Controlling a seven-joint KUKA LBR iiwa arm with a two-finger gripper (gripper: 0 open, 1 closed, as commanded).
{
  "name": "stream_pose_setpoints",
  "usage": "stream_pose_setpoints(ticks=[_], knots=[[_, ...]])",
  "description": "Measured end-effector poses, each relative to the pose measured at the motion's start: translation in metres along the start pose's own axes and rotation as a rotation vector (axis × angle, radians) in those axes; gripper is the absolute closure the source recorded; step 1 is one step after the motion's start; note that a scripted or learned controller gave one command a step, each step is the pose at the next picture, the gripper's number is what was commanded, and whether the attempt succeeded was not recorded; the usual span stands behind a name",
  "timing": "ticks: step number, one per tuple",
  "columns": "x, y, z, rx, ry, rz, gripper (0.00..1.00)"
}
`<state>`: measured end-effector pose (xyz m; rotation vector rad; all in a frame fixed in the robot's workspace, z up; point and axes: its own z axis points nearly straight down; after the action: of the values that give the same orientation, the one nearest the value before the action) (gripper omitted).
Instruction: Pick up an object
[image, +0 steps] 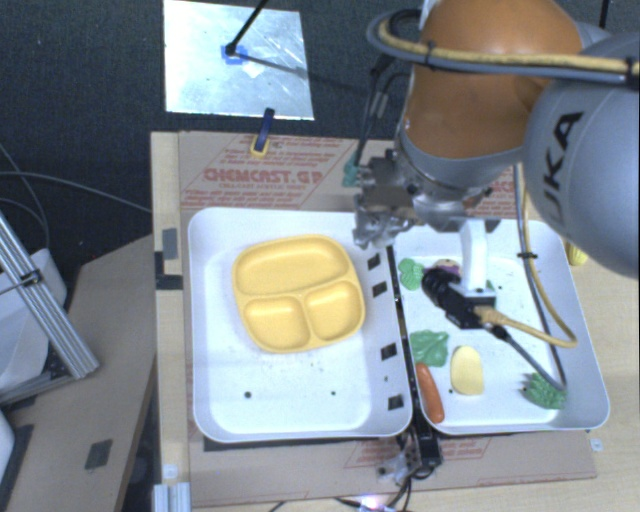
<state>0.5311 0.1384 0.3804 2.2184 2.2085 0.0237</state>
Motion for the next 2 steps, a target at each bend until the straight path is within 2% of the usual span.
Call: stream_pose_setpoints(ticks=[1, 2], knots=[[0.004, -0.003, -0.002, 0.014, -0.002, -0.011, 1.0], [0.005, -0.002, -0.013, 0.013, -0.002, -0.015, 1.0]])
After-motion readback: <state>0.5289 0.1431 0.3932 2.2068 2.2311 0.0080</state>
